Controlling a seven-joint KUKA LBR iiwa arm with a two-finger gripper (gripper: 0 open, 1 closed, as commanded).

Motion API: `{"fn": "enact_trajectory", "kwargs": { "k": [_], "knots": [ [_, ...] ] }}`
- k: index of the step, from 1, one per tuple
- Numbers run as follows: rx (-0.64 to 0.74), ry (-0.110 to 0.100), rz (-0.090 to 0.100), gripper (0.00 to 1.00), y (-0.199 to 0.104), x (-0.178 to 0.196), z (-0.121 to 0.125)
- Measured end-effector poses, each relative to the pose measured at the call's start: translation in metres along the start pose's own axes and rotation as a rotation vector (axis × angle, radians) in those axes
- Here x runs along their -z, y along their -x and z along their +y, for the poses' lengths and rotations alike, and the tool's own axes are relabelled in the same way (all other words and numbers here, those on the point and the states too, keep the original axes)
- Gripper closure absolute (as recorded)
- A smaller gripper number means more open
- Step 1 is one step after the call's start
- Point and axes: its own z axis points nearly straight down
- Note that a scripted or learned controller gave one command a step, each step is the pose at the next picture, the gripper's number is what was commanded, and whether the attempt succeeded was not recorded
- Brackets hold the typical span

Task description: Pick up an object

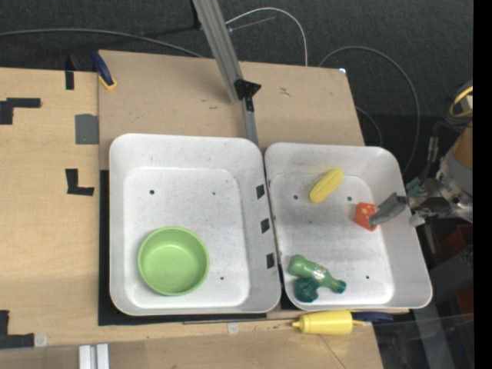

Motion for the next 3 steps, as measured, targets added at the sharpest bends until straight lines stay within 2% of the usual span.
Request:
{"fn": "enact_trajectory", "kwargs": {
  "k": [1,3],
  "knots": [
    [0.000,0.000,0.000,0.00,0.000,0.000,0.000],
    [-0.002,-0.005,0.000,0.00,0.003,-0.093,0.006]
  ]
}}
